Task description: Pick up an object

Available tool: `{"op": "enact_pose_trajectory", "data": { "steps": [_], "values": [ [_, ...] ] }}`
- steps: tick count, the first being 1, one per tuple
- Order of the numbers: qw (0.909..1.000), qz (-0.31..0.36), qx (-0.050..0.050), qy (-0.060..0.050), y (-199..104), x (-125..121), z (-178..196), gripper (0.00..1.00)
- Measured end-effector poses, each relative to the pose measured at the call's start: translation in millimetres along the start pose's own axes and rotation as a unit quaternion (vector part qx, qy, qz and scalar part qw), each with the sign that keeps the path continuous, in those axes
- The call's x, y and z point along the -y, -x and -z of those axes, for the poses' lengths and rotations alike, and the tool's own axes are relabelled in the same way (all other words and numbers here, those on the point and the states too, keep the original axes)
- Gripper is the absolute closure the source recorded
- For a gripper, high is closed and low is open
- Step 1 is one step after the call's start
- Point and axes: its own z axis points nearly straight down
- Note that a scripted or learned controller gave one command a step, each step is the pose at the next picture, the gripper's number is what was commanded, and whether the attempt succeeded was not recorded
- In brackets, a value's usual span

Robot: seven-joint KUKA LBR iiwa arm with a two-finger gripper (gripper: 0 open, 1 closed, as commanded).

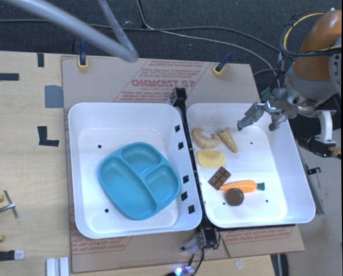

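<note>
- Reaching in from the right, the grey arm [318, 68] with its orange band sits over the upper right corner of the right bin [292, 171].
- The gripper [262, 118] hangs above the bin's upper part; its two fingers [247, 118] are spread apart, and nothing lies between them.
- The gripper is clear of all objects in the bin, with bare white floor beneath it.
- The right bin holds six small items, grouped toward its left half.
- A pale croissant-shaped piece [205, 137] lies near the top left of the group, with a tan cone-shaped piece [228, 140] just beside it on the right.
- A yellow rounded piece [210, 158] lies below those two.
- A brown chocolate-bar piece [219, 178] lies just below the yellow piece.
- An orange carrot [240, 186] with a green tip lies to the right of the chocolate-bar piece, roughly level across the bin.
- A dark brown round item [235, 197] sits just beneath the carrot, close enough that contact cannot be ruled out.
- The left bin [79, 154] holds a blue divided plate [138, 180] with three compartments, lying flat.
- A black divider [186, 154] runs between the two bins.
</note>
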Motion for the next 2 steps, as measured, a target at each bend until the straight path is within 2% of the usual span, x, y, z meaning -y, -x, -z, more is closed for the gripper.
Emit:
{"op": "enact_pose_trajectory", "data": {
  "steps": [1, 2],
  "values": [
    [1.0, 0.002, 0.001, 0.007, -0.4, -2.6, 8.0, 0.0],
    [1.0, 0.002, 0.001, 0.005, -10.7, 0.4, -45.6, 0.0]
  ]
}}
